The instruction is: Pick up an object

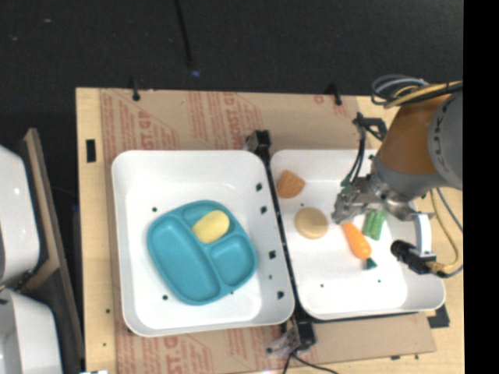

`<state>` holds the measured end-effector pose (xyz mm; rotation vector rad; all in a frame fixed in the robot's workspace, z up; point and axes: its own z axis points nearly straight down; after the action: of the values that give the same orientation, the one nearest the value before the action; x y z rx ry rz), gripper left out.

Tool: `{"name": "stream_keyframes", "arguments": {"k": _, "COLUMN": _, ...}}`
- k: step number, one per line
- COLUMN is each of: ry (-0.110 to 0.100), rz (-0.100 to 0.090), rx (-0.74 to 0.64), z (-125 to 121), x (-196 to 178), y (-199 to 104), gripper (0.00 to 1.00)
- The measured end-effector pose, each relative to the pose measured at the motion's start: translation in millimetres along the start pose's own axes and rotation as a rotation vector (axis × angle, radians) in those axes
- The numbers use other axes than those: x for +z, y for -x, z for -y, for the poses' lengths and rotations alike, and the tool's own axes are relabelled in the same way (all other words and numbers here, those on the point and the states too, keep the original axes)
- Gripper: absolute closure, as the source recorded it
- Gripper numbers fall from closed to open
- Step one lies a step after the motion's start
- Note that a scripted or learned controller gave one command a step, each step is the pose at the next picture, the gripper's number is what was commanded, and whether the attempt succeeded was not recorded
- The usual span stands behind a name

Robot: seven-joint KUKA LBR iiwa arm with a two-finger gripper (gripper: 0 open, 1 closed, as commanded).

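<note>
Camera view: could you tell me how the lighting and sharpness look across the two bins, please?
Camera view: light is even and soft over both bins; the left bin looks bright with faint shadows along its walls; the blue tray and carrot are fairly sharp; the pincer sits in the arm's shade, details murky.

The arm (425, 142) is running off the right side of the camera view, so its base and most of its length are lying beyond the frame. Its wrist is covering the back right corner of the right bin (390, 298) and hiding part of that bin's far wall. The gripper (352, 206) is sitting under the wrist in shadow, and its fingertips are blurring into dark metal. A green object (375, 224) is showing just partly, its upper end tucked under the gripper body, too small to name. White containers (17, 209) are being cut by the left edge. Cables (398, 88) above the arm are trailing out of frame.
</note>
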<state>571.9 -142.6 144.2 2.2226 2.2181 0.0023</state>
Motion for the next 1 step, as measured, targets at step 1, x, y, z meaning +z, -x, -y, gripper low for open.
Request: {"name": "stream_keyframes", "arguments": {"k": 1, "ry": 0.004, "rz": 0.001, "rx": -0.002, "z": -1.6, "x": -63.3, "y": 0.3, "gripper": 1.00}}
